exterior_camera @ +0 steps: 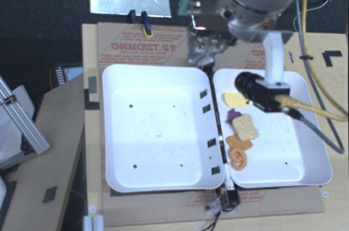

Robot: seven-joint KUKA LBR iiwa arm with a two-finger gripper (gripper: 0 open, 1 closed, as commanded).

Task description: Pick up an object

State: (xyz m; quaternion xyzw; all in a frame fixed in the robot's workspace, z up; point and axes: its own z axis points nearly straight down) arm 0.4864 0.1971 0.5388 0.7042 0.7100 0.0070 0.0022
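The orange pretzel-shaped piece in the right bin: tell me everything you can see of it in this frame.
The orange pretzel-shaped piece is small, flat and looped, with holes through it, and looks like toy plastic. It lies flat on the floor of the right bin, near that bin's left wall and nearest the camera of the small items there. Its upper edge meets or overlaps a flatter orange piece, which sits just below a tan waffle-like block. The gripper is not on it.

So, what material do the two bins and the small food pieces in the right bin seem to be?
Left bin and right bin: probably moulded plastic, smooth white with rounded rims. Yellow piece, tan cracker, orange pretzel: likely matte plastic or rubber toys.
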